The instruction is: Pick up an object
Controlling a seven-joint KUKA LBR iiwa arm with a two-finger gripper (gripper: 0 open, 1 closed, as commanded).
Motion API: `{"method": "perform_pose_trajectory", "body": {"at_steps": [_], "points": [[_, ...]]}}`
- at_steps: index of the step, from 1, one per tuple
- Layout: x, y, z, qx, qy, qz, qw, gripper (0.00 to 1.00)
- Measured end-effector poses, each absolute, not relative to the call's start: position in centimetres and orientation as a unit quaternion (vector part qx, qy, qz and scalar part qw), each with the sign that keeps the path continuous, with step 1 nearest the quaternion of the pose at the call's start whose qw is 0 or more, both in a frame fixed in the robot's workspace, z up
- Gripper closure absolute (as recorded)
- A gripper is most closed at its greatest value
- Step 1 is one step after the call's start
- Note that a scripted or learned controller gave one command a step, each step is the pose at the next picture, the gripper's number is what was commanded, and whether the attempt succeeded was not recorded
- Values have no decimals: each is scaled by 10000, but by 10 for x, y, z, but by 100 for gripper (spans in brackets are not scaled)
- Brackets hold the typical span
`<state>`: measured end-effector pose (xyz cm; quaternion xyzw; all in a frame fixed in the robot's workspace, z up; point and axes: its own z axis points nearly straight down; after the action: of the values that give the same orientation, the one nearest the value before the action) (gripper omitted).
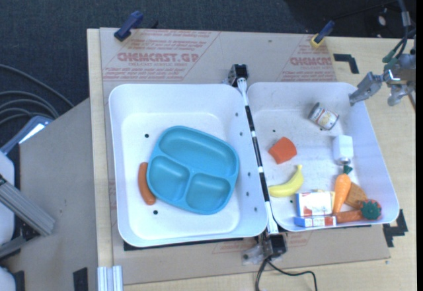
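My gripper (380,92) hangs over the far right corner of the right bin (370,125), open, with nothing between its fingers. Below and left of it lies a small tin (324,116) on its side. Farther toward the front are a white bottle (342,147), an orange-red block (283,149), a banana (289,182), a carrot (340,192) and a red-and-white box (314,207). In the left bin (125,124), a blue divided plate (192,168) lies with a sausage (145,184) beside its left edge.
A second carrot with a green top (367,209) lies in the right bin's front right corner. A black divider (254,151) runs between the two bins. Clamps sit at the bench's back edge (129,24) (322,33). Cables lie on the floor at left.
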<state>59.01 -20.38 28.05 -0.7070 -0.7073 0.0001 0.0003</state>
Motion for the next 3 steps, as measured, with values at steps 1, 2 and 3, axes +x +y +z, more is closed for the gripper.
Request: {"method": "perform_pose_trajectory", "body": {"at_steps": [1,2,3], "points": [[592,-153,92,-7068,-7074,6,14,0],[667,-192,85,-7068,-7074,0,-6,0],[668,-191,96,-7060,-7082,0,-18,100]]}}
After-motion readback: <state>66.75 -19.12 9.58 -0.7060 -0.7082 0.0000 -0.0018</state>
